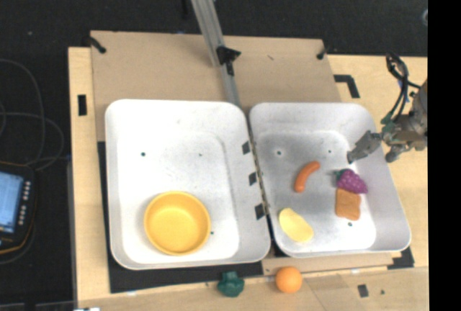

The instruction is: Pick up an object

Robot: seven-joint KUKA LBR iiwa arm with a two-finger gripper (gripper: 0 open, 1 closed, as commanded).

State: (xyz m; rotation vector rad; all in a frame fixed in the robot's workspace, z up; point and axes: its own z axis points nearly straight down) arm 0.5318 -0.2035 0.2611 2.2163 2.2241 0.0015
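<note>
Our jaws [374,146] look open at the frame's right, so we'd drop straight over the purple grapes [351,181], then squeeze.

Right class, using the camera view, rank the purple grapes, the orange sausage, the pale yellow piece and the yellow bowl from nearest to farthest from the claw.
Measured from the claw:
1. Purple grapes, right bin, just below it.
2. Orange sausage, middle of the right bin.
3. Pale yellow piece, right bin's lower left.
4. Yellow bowl, left bin.

arm: enters right | gripper [376,149]: low, fingers seemingly spread, holding nothing
</note>
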